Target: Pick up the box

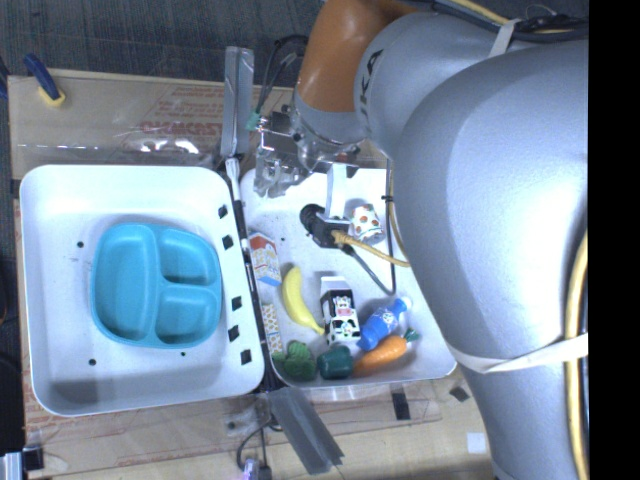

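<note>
Grey with an orange band, the arm (450,98) reaches in from three o'clock, and its pincer (275,173) hangs over the twelve o'clock end of the right bin (425,363); whether it is spread or pressed together I cannot tell. The box (263,260), long and narrow, lies against that bin's nine o'clock wall, just beside a banana (296,298). Toward six o'clock sit a small cow-print carton (340,318), a blue bottle (383,323) and a carrot (382,354). A blue tray (155,283) fills the left bin (50,198).
</note>
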`<act>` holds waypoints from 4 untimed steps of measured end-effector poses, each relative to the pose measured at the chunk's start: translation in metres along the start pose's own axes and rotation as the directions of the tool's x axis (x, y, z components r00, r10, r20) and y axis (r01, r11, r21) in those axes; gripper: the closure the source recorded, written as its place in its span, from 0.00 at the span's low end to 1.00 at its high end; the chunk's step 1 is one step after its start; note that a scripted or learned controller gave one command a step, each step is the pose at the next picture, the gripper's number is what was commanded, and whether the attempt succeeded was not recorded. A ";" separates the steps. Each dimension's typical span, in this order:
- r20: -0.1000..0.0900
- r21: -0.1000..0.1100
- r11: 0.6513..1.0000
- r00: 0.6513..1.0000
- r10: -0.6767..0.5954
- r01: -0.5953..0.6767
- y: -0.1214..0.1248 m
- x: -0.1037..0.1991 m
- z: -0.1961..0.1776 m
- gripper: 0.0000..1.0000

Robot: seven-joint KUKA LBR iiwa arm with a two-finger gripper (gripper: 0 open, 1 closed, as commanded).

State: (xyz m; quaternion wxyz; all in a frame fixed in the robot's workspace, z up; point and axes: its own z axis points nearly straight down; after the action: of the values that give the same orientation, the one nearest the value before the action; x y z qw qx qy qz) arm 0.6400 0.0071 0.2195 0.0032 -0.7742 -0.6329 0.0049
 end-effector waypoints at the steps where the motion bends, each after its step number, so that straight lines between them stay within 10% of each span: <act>1: 0.001 0.000 1.000 1.000 -0.009 0.009 0.000 0.002 -0.009 1.00; 2: 0.002 0.000 1.000 1.000 -0.018 0.018 0.000 0.003 -0.019 1.00; 3: -0.001 -0.005 1.000 1.000 0.005 -0.005 -0.106 0.125 0.034 1.00; 4: -0.004 -0.012 1.000 1.000 -0.022 0.022 -0.097 0.102 0.116 1.00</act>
State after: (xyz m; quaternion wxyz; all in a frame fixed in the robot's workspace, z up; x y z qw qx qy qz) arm 0.5637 0.1260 0.1047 0.0000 -0.7671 -0.6415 -0.0003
